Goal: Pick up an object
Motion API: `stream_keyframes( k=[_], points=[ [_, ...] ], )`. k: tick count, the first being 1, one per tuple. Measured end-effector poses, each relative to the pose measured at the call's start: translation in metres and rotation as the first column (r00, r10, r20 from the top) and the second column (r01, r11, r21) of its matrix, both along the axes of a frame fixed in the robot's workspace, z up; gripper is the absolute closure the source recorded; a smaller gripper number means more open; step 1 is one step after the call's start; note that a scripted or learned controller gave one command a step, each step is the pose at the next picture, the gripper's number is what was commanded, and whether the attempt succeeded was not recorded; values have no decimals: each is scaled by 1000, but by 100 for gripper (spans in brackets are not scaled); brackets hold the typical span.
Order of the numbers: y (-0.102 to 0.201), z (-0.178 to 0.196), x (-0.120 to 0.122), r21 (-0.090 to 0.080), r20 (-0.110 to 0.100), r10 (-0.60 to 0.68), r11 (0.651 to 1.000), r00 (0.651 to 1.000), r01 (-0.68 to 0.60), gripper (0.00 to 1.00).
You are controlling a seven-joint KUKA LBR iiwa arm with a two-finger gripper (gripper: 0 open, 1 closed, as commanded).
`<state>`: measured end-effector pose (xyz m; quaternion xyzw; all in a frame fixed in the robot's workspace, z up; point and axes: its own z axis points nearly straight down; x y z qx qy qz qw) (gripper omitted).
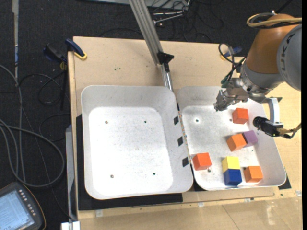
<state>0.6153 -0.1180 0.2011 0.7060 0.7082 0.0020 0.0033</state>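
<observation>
The gripper [223, 102] is being held low over the upper part of the right bin [204, 96], at the right of the frame, with the grey and orange arm [271, 47] reaching in from the upper right. How the gripper is set cannot be told from this slant, and nothing is being seen in its grasp.

The nearest thing to be picked up is an orange block [240, 115], lying just to the right of the gripper and a little lower in the frame, close beside it but apart. It is judged that a short shift right and downward in the frame is being called for before any closing. The block looks roughly square, so no long axis is being offered to line up with.

Further down the frame, a second orange block [236, 141] is sitting against a purple block [250, 137], which leaves little room between them. A third orange block [202, 160] is lying near the bin's left wall, lower down. A yellow block [230, 164] is touching a blue block [232, 177], with a fourth orange block [253, 174] just beside them near the lower rim.

Open floor is being left around the top block on its left and upper sides, so it is judged the easiest target. The left bin [91, 99] is lying well apart.
</observation>
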Motion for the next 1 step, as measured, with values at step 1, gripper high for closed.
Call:
stream_keyframes(
  k=[1],
  points=[
    [0,47,2,0,0,0,1000,1000,0,100]
  ],
)
